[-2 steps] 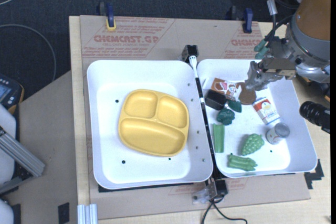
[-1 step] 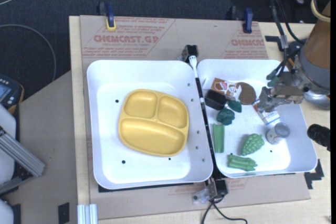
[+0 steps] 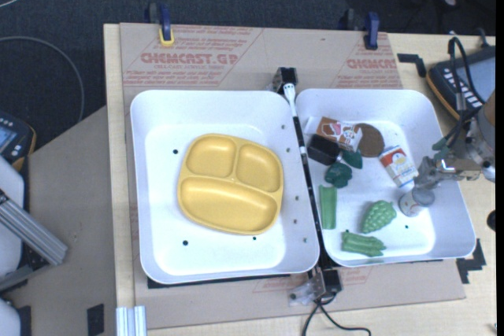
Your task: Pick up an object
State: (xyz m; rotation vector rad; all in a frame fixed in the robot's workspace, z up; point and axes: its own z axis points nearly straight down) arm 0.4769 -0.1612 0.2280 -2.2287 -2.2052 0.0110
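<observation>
looking down at your bench, you have two shallow white bins side by side: the left bin (image 3: 150,193) carries a smooth yellow divided plate (image 3: 230,183) with three compartments, and the right bin (image 3: 441,232) carries the clutter you can choose from. near that bin's middle sits a brown and white packet (image 3: 340,132) beside a round brown disc (image 3: 370,140), with a black block (image 3: 322,149) just below them and a dark green lump (image 3: 342,171) touching it. a flat green bar (image 3: 327,206) lies along the inner wall, a bumpy green grape-like cluster (image 3: 379,216) sits toward the front, and a ridged green piece (image 3: 362,244) lies at the front edge. a small red and white carton (image 3: 398,166) lies tilted just left of the gripper (image 3: 415,199), which hangs low over the right side of this bin. the arm (image 3: 472,157) enters from the right and is cut off by the frame edge. you cannot tell from this angle how far apart the claw's tips stand; they read as a grey blur, and nothing is visibly caught between them. a black strip (image 3: 299,139) runs along the seam between the bins. the bench top (image 3: 197,51) is brown board printed with red lettering, held by blue clamps (image 3: 164,20) at the back.
</observation>
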